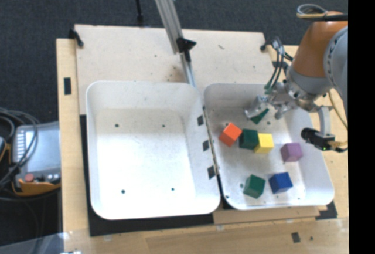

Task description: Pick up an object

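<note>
Six cubes lay in right bin; gripper above orange cube, finger state unclear; next: descend.

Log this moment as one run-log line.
task: pick up an object | gripper: above right bin, holding nothing seen | cubes: orange, two green, yellow, purple, blue, all resting in bin

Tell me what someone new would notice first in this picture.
The eye goes to the bright blocks clustered in the right bin: an orange block beside a dark green block and a yellow block. Next comes the grey-and-orange arm at the right, its gripper hanging just above that cluster.
</note>
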Motion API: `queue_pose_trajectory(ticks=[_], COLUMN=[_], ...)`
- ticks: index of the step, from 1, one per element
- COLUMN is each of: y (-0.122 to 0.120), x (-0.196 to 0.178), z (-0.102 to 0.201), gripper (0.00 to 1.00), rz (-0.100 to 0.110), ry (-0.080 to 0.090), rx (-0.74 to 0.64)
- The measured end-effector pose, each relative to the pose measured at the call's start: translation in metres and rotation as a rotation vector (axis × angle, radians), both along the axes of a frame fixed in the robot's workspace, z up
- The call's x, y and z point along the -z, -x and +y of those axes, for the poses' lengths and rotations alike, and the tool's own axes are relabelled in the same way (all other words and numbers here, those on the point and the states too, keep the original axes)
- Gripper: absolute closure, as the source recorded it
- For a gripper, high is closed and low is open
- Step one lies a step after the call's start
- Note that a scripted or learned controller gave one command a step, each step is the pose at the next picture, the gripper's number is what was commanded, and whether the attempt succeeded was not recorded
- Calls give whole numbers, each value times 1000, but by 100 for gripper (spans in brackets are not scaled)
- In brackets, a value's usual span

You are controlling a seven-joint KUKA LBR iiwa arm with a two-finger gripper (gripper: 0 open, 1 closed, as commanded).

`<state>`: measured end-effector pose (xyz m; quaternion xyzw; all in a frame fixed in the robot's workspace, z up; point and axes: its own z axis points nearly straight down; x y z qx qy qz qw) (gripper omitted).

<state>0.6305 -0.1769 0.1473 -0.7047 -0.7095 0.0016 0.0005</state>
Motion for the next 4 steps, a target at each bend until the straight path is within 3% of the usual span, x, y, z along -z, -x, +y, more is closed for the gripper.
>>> queue_pose_trajectory(ticks=[1,2,4], y=[0,-2,1], x=[51,36,-92], z=[-1,-2,-2], gripper=[0,100,100], rz=[-4,-8,-12], ry=[2,2,1], rx=[2,1,0])
